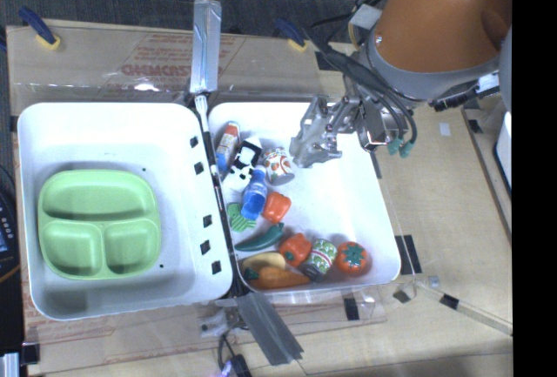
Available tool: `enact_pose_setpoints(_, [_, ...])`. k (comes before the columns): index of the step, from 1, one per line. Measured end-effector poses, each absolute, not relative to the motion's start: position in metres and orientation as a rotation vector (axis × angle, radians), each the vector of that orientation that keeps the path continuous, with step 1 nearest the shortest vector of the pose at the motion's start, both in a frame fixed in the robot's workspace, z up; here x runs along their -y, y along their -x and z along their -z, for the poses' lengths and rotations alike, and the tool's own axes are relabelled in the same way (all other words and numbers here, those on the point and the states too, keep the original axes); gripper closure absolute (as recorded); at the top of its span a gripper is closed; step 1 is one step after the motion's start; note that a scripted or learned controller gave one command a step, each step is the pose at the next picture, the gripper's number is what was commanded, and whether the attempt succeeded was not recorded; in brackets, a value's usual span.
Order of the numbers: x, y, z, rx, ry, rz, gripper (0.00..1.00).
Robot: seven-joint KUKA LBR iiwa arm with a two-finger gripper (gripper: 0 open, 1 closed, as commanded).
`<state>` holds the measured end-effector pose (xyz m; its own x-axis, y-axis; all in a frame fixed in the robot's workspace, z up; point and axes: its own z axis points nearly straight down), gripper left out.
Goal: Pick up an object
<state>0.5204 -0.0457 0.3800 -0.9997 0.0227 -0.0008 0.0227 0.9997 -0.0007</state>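
My gripper [306,151] hangs over the upper middle of the right bin [365,184], its metal fingers pointing down and left. Just left of the fingertips lies a small round white and red ball [277,164]. Nothing shows between the fingers. Further left are a tube with a red cap [226,143] and a black and white piece [246,157]. Below them sit a blue bottle [255,194] and an orange pepper [276,207].
Along the right bin's front edge lie a green pepper [260,238], a banana [264,261], a carrot [277,279], a green patterned ball [319,257] and a tomato [353,258]. The left bin [35,123] holds a green divided tray [98,224].
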Motion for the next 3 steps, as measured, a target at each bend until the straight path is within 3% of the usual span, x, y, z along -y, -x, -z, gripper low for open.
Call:
enact_pose_setpoints(1, [0.062, -0.477, -0.316, -3.142, -0.040, 0.002, 1.00])
enact_pose_setpoints(2, [0.047, -0.490, -0.388, -3.134, 0.147, 0.002, 1.00])
enact_pose_setpoints(3, [-0.045, -0.483, -0.409, -3.134, 0.159, 0.001, 1.00])
